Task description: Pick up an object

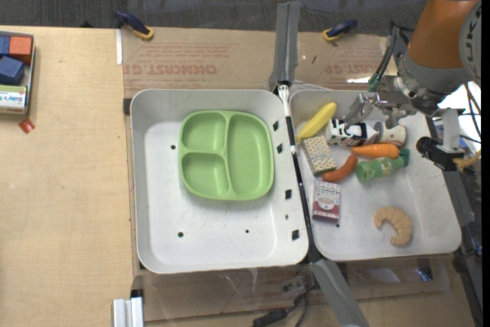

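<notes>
My metal two-finger claw (366, 112) hangs just above the black-and-white toy cow (346, 133) in the right white bin (436, 237); whether it's spread, I cannot tell.

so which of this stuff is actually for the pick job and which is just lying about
For the job:
- two-finger gripper
- yellow banana
- orange carrot
- tan croissant
- red and white carton

Lying about:
- green divided plate, in the left bin
- box of coloured blocks
- blue and yellow clamps
</notes>
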`<state>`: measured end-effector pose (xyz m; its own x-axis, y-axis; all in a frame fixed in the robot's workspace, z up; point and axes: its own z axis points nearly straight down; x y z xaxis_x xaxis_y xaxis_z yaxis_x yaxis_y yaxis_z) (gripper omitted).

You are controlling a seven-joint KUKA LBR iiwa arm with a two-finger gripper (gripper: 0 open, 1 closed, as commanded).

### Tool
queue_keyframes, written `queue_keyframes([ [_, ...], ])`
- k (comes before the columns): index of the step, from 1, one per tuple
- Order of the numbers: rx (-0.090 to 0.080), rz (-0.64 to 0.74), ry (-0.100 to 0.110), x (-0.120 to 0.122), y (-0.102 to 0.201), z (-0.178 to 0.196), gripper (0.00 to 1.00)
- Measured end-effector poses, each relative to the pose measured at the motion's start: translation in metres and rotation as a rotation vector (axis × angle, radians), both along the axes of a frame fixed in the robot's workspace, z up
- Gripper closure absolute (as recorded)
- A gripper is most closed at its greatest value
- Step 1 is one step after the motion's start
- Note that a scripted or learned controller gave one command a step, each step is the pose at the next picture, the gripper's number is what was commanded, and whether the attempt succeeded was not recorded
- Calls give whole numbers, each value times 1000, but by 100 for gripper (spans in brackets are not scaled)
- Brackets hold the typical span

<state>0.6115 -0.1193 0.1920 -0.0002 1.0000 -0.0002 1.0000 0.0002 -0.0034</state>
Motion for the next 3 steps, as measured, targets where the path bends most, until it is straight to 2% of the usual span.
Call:
queue_keyframes([
  [1, -1, -2, -5, -13, 20, -89, 0],
  [2, 1, -7, -6, -13, 19, -79, 100],
  [3, 1, -7, -6, -13, 19, -79, 0],
])
